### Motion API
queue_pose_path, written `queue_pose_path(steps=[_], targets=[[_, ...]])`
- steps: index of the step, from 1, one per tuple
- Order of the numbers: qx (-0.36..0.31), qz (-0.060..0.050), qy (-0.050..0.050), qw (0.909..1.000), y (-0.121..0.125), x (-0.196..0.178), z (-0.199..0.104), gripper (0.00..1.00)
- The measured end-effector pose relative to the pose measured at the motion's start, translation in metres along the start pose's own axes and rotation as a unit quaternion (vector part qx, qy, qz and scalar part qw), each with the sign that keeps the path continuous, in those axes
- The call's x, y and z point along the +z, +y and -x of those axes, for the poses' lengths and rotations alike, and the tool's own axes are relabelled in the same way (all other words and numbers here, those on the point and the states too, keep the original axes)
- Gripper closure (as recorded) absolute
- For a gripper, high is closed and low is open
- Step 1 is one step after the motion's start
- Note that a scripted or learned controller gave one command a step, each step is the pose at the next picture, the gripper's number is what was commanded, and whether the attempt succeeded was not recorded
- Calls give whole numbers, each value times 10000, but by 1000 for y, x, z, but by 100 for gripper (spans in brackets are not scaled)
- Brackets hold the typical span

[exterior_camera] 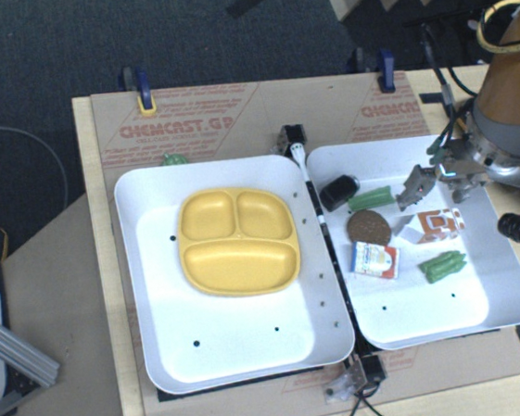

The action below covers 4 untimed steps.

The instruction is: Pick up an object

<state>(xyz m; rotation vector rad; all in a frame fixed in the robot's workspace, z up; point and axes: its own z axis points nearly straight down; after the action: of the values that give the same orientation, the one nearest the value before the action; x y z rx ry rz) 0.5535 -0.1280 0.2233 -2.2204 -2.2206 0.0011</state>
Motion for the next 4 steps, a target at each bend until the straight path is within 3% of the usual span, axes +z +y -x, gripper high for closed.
queue_pose_path(steps=[1,2,3,4], targets=[[-30,63,-2,10000,-39,-114,-48,0],[-8,31,-9,10000,-38,-118,-45,100],[-52,-40,18,10000,-77,-71,-145,100],[-74,55,27,10000,-58,-141,-265,100]])
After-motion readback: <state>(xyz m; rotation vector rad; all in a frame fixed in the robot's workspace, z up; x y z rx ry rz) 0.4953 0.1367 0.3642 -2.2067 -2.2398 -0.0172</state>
